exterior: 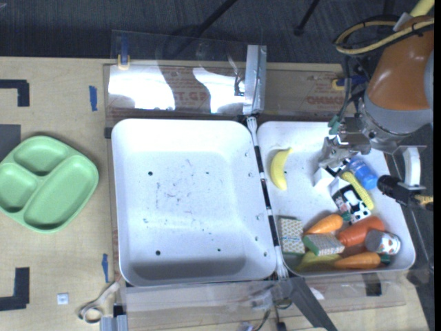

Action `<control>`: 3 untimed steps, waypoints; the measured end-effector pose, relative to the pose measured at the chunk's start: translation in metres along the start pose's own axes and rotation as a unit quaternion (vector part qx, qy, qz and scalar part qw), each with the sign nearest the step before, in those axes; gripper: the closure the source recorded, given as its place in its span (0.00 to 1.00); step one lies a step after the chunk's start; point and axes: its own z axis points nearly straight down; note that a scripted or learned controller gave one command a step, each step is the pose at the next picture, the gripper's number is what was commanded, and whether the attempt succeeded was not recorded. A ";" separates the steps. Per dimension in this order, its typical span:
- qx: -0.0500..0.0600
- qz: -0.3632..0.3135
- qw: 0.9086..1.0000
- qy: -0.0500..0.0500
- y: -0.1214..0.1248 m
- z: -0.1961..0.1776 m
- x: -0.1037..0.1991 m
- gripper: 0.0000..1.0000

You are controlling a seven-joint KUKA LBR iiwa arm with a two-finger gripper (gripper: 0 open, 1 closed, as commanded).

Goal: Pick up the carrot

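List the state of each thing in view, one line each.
pincer: over the right bin, above the toys, holding nothing visible.
carrot: lying in the right bin, not grasped.
banana: lying alone by the right bin's left wall.
left bin: bare white floor.
green plate: on the bench, left of the bins.

pale bench, dark floor behind

a light wooden bench (pixel 55 81) carries black corner marks and bits of blue tape (pixel 93 96). past its far edge lies dark grey carpet (pixel 138 5), crossed by thin black stand legs (pixel 227 9). glare shines off a clear panel (pixel 179 81).
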 end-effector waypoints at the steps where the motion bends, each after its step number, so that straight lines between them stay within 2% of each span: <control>1: 0.000 0.014 1.000 0.000 0.068 -0.042 -0.025 1.00; 2: -0.001 0.031 1.000 0.000 0.097 -0.022 -0.102 1.00; 3: 0.000 0.286 0.958 0.000 0.098 -0.082 -0.118 1.00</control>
